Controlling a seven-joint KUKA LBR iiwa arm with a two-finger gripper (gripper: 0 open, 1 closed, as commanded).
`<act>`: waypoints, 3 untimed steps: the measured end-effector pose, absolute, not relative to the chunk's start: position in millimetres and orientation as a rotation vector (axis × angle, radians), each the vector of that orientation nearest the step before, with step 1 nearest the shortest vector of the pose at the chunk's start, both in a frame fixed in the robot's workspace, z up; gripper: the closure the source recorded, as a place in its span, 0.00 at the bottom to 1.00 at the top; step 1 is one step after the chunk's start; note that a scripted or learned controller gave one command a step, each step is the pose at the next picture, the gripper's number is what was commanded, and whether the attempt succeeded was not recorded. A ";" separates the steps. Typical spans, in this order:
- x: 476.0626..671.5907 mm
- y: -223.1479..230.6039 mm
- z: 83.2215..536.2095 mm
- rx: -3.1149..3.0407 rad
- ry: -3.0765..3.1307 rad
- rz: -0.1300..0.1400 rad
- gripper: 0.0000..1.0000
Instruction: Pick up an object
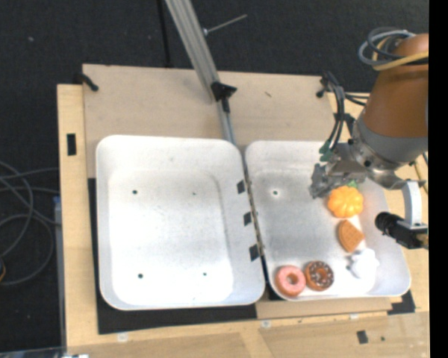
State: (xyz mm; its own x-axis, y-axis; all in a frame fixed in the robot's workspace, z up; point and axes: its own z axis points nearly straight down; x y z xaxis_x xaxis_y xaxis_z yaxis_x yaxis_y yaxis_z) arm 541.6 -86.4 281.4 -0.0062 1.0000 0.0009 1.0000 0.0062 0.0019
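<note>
The claw (pixel 327 179) is seen low over the right bin (pixel 284 170), at the end of the grey arm with the orange band. It is dark and small in the picture, so it cannot be told what state it is in. Nothing can be seen held by it.

The orange pumpkin toy (pixel 345 201) is taken as the landmark here. It lies in the right bin, just beside the claw. From the claw, the pumpkin toy is found a little to the right and a little toward the front edge of the worktop (pixel 172 88). It may be touched by the claw on its upper left side, but this cannot be told for sure.

The pumpkin toy is round, so no long side is shown. It can be gripped from any way.

Other things are laid past the pumpkin toy, toward the front. A tan cookie (pixel 350 236) is just in front of it. A white lump (pixel 364 262) is in front of the cookie. A chocolate donut (pixel 318 275) and a pink donut (pixel 290 280) are set side by side near the front wall, to the left of the pumpkin toy.

The pumpkin toy is judged to be the nearest thing. Only a short move right and forward would be needed. The pick is not yet done.
</note>
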 end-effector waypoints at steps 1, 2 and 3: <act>636.2 -42.0 241.6 2.219 2.227 -0.003 1.00; 610.4 8.5 209.8 2.219 2.227 -0.002 1.00; 559.6 17.7 200.4 2.223 2.222 -0.002 1.00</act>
